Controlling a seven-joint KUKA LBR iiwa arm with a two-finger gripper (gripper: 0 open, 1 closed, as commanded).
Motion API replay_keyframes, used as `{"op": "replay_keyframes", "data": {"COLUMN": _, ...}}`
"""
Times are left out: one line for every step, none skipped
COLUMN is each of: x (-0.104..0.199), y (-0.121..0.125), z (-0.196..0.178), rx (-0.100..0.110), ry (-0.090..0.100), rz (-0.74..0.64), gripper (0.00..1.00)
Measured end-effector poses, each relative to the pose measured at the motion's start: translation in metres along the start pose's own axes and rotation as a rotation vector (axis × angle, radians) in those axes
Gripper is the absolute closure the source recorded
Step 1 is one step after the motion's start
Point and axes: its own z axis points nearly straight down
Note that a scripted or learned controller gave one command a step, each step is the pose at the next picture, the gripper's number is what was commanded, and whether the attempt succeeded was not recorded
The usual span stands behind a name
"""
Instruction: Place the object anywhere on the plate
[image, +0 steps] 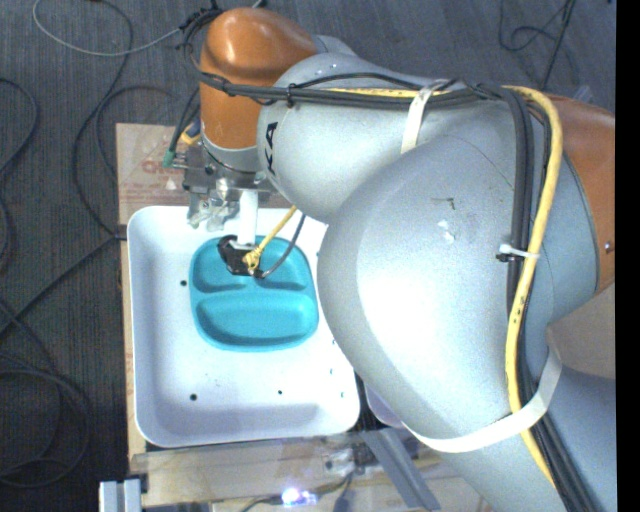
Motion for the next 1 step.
{"op": "replay_keyframes", "data": {"x": 0.0002, "y": -0.0837, "z": 0.0760, "rx": -0.009, "ry": 0.008, "rz": -0.271, "gripper": 1.00}}
